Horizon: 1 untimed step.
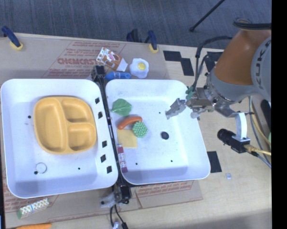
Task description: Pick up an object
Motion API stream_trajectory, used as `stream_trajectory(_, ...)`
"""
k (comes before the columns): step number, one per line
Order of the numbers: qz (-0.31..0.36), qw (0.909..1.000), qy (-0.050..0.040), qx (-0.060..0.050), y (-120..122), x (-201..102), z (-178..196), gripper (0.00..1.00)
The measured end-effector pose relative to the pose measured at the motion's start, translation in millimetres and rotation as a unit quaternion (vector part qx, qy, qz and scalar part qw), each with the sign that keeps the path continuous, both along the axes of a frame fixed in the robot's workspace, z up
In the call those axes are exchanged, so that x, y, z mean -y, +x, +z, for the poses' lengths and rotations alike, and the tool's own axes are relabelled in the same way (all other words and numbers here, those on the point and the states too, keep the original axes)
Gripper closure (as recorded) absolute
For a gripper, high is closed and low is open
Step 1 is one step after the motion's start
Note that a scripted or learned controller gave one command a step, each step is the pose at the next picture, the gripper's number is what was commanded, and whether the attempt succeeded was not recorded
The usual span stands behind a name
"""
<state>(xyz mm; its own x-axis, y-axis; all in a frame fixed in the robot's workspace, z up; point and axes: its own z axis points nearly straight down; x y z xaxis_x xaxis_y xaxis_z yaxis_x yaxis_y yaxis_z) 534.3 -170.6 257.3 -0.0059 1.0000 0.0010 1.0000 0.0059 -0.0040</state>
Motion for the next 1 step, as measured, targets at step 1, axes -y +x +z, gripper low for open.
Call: stream_trajectory(1,0.021,0.9998,0.0006,-0.002,28.1,-59.0,-156.3,0.00)
